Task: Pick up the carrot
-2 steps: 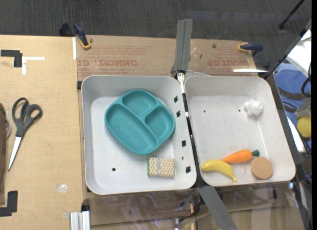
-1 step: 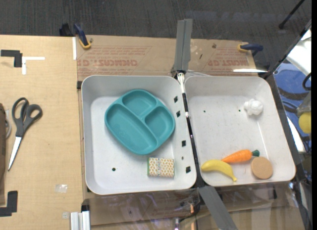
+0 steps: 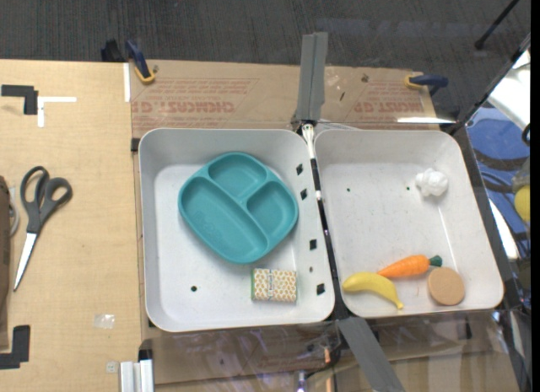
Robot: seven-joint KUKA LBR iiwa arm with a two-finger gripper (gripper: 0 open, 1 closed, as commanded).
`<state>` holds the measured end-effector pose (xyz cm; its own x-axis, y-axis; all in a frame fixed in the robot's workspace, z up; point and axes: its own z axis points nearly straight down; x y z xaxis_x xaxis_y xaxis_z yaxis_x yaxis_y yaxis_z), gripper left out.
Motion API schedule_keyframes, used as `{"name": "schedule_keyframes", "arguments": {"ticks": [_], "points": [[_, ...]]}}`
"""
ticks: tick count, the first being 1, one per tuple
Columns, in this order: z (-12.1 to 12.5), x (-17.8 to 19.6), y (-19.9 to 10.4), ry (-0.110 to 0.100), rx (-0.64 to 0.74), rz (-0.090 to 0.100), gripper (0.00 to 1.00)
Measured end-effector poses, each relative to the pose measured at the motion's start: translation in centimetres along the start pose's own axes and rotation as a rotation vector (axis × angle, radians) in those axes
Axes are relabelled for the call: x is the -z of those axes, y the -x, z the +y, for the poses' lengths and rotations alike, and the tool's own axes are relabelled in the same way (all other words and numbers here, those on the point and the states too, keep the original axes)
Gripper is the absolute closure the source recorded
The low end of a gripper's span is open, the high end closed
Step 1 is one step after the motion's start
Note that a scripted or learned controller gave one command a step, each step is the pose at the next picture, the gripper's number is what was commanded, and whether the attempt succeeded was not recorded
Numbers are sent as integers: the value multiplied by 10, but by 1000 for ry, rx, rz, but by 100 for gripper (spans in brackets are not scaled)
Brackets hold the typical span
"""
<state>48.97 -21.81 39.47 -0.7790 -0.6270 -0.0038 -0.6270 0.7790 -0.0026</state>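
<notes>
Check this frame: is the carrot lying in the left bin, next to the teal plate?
No, the carrot lies in the right bin, between the banana and a round tan piece.

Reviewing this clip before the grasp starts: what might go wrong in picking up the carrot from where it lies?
Two risks, judging from the layout.
1. The orange carrot lies touching the yellow banana and close to the round tan cookie, so the jaws might nudge or grab a neighbour.
2. This cluster sits near the front wall of the right white bin, so a descent from that side could clip the rim.
</notes>
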Motion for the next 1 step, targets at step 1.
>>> {"name": "schedule_keyframes", "arguments": {"ticks": [1], "points": [[0, 7, -5, 0, -108, 0, 100]]}}
